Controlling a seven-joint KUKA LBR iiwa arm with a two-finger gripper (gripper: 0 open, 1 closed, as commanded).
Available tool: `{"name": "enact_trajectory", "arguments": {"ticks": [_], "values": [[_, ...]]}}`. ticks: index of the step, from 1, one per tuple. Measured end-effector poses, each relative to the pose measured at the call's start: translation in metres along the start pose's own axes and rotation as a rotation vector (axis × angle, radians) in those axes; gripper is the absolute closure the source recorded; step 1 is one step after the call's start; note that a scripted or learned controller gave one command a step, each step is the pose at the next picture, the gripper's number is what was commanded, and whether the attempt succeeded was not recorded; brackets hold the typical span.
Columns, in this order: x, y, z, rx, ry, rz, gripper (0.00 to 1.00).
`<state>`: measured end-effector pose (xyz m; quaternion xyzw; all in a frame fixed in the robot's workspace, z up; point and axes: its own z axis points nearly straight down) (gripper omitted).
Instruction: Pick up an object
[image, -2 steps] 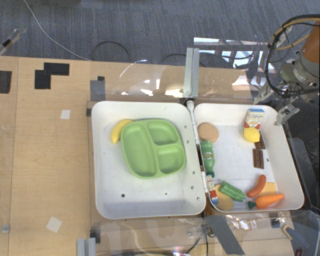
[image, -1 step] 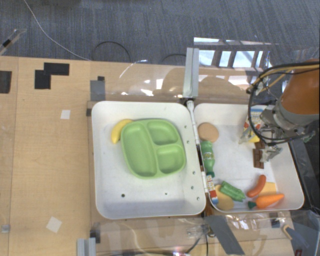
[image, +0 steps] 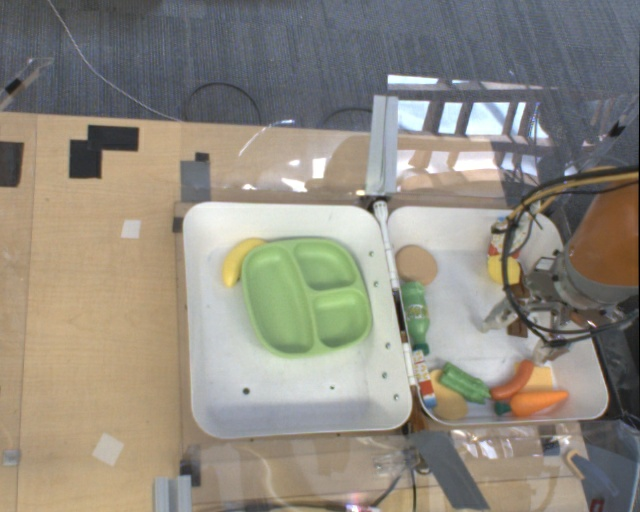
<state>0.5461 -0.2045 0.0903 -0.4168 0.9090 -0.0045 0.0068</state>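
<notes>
The grey arm with its orange band (image: 605, 250) reaches in from the right over the right bin (image: 465, 300). Its gripper (image: 521, 335) points down near the bin's right side, open, with one fingertip (image: 497, 318) to the left, the other at the lower right, and nothing held between them. Just below it lie a red-orange pepper (image: 515, 379), a carrot (image: 538, 402) and a yellow cheese wedge (image: 541, 377). A yellow and red item (image: 497, 255) sits partly behind the arm's cables at the upper right.
The right bin also holds a brown round cookie (image: 416, 264), a green bottle (image: 415, 318) along the divider, a green vegetable (image: 464, 384) and a tan potato (image: 450, 404). In the left bin (image: 300, 400) a green divided plate (image: 306, 295) lies over a banana (image: 236, 261).
</notes>
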Motion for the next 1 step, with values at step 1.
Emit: {"name": "enact_trajectory", "arguments": {"ticks": [1], "values": [[0.0114,0.0437,-0.0017,0.003,-0.001,0.045,0.00]]}}
